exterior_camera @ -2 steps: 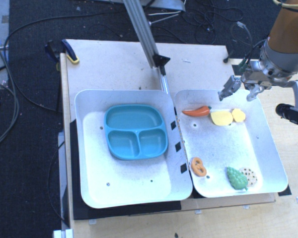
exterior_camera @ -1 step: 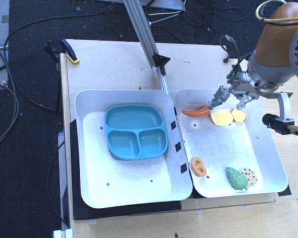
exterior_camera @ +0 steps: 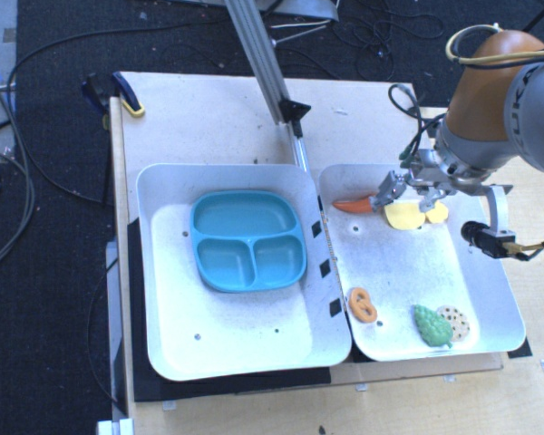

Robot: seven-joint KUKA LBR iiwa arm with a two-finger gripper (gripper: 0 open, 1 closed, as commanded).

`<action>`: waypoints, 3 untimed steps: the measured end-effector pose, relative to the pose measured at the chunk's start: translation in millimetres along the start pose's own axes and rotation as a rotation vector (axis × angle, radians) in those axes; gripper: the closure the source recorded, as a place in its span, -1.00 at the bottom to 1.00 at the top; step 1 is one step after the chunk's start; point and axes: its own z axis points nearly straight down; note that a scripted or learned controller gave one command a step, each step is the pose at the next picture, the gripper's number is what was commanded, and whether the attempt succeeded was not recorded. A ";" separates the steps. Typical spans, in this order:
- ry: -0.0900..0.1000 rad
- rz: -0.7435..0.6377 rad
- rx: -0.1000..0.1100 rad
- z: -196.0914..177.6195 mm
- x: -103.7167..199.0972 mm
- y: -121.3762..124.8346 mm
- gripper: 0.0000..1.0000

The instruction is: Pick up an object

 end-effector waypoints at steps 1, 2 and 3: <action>0.001 -0.003 0.002 51.2 9.8 3.5 -1.00; 0.000 -0.002 -0.001 38.9 9.5 4.2 1.00; 0.001 -0.003 -0.003 -22.3 14.9 4.7 1.00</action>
